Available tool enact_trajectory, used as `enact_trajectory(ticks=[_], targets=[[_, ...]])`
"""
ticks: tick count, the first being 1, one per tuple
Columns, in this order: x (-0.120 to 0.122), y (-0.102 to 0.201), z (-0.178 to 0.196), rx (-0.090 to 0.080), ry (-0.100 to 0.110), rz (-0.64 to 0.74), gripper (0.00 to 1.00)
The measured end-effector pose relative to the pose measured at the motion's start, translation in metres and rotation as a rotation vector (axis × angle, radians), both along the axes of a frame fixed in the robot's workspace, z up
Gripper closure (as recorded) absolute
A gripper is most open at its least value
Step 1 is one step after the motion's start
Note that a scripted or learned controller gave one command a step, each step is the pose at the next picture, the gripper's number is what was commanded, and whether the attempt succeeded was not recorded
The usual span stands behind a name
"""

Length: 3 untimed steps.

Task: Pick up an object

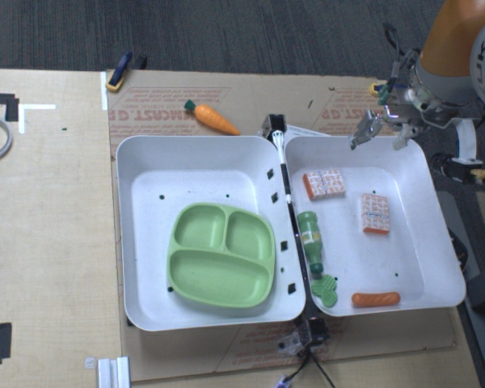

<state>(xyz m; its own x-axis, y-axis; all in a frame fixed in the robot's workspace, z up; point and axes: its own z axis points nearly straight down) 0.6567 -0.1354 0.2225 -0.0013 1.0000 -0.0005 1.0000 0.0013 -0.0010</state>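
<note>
Here the grey arm with its orange band hangs over the far right corner of the right white bin (436,208), its two-finger gripper (381,132) spread apart with nothing between the fingers. Inside that bin lie a patterned red-and-white box (324,183), a second such box (376,214), a green plastic bottle (309,240) along the left wall, and an orange-red sausage (376,299). The left white bin (137,217) holds a green divided plate (222,255). An orange toy carrot (213,118) rests on the cardboard beyond.

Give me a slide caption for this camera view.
Open gripper above right bin's far edge; boxes, bottle, sausage inside; green tray in left bin.
</note>
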Motion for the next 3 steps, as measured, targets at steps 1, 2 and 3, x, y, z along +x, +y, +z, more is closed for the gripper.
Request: enact_trajectory(ticks=[1,2,3], targets=[[-0.054,-0.025,-0.097,0.000,-0.001,-0.037,0.00],[-0.086,-0.032,-0.129,-0.002,-0.005,0.094,0.00],[-0.085,-0.033,-0.119,-0.002,-0.007,0.092,1.00]])
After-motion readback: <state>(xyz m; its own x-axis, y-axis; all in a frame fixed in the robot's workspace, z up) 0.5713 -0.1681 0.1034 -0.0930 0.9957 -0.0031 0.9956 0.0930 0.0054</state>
